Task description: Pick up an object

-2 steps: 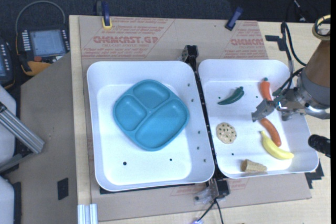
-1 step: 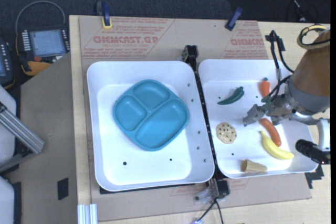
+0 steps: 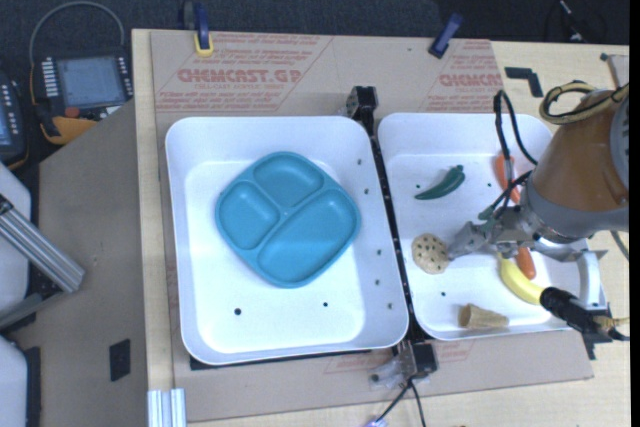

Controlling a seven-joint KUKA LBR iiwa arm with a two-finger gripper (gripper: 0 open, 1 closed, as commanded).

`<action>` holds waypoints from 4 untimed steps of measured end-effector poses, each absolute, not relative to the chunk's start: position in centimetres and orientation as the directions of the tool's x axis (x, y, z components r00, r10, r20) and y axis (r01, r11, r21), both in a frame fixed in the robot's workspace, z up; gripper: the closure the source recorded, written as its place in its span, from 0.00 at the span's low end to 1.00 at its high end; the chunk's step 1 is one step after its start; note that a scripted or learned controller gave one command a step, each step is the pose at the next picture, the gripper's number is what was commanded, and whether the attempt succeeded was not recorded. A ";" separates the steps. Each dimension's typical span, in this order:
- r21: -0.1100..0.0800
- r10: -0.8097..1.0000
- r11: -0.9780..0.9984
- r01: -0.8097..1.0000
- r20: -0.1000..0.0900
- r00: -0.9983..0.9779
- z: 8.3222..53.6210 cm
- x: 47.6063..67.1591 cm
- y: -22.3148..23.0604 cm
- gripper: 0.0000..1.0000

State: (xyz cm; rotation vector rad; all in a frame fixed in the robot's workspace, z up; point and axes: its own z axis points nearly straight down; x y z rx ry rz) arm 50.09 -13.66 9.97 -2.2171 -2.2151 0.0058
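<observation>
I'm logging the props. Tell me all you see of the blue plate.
The blue plate is a rounded, plastic-looking tray with three compartments, two smaller ones and one larger. It lies flat, face up, turned at an angle, near the middle of the left bin, resting on the bin floor. Nothing lies in it.

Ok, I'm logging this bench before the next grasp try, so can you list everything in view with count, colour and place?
divided plate: one, blue, middle of the left bin
left bin: one, white, left half of the bench
right bin: one, white, right half of the bench
pepper: one, green, upper part of the right bin
cookie: one, tan with dark specks, left side of the right bin
banana: one, yellow, lower right of the right bin
cone: one, tan, near the front wall of the right bin
carrot: one, orange, upper right of the right bin, partly behind the arm
arm: one, grey with orange band, over the right bin
</observation>
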 end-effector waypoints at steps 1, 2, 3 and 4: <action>0.001 1.000 0.000 1.000 0.003 0.000 8.8 50.3 -13.6 0.00; 0.003 1.000 -0.001 1.000 0.000 0.001 9.7 50.2 -13.7 1.00; 0.006 1.000 0.001 1.000 -0.002 -0.001 14.2 51.0 -13.7 1.00; 0.008 1.000 0.001 1.000 -0.003 -0.001 20.5 50.8 -13.8 1.00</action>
